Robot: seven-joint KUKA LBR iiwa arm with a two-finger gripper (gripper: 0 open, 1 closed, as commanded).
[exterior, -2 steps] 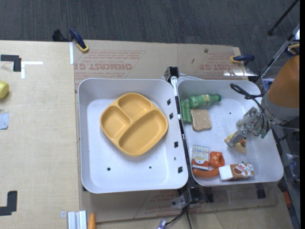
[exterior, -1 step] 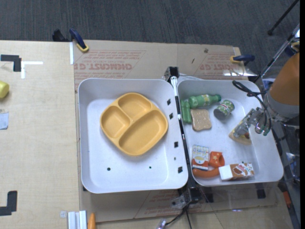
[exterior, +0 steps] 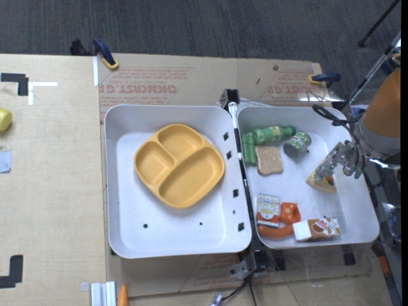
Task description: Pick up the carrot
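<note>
Bench first: two bins. Left bin (exterior: 115, 190) holds one plate (exterior: 179, 164). Right bin (exterior: 357, 225) holds one bottle (exterior: 271, 134), one bread slice (exterior: 269, 160), one carrot (exterior: 274, 231) (flat by the front wall, untouched) and one can (exterior: 297, 143). The gripper (exterior: 334, 163) hovers well apart from the carrot; its opening I cannot tell. The pick looks unstarted.

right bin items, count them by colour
green: 2, bottle and can
brown: 1, bread slice
orange: 2, carrot and orange piece
yellowish: 1, wedge
printed packs: 2, and
total: 8
</note>
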